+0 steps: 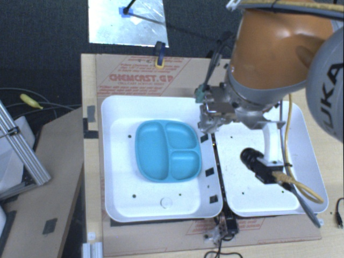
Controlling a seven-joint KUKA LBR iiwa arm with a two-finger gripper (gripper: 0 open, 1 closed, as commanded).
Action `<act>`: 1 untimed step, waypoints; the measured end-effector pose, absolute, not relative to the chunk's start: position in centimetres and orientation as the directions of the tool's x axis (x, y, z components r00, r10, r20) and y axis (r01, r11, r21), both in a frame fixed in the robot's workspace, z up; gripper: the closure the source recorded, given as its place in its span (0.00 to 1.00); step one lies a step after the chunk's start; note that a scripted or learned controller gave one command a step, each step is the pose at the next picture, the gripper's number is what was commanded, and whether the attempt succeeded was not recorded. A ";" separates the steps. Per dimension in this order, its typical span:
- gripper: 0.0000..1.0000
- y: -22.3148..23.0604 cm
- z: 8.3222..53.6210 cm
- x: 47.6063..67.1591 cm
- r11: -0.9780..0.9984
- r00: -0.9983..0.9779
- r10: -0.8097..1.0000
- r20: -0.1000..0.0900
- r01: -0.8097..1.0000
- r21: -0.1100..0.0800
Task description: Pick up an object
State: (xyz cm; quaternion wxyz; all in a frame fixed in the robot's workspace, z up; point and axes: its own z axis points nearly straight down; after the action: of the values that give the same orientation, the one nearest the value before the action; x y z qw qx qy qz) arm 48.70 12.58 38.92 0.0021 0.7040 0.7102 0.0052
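Observation:
A light blue plate (166, 150) with three compartments lies flat in the middle of the left bin (121, 198). My gripper (207, 118) hangs low over the wall between the two bins, just off the plate's upper right corner. The bulky orange and grey wrist above it covers most of the gripper. Nothing shows between its tips. A small pale round thing (166, 202) lies on the left bin's floor near the front wall, below the plate.
The right bin (242, 198) sits under the arm, with bare white floor at its front. Behind both bins lies a cardboard sheet (140, 77), and behind that a shiny foil square (126, 15). A metal frame (19, 149) stands at the left.

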 end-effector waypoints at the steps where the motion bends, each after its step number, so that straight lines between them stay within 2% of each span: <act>1: 1.00 16.8 40.5 48.7 0.008 -0.008 1.000 0.002 1.000 0.004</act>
State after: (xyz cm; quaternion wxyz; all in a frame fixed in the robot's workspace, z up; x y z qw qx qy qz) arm 48.66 16.79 40.51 0.0007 0.7042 0.7100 0.0024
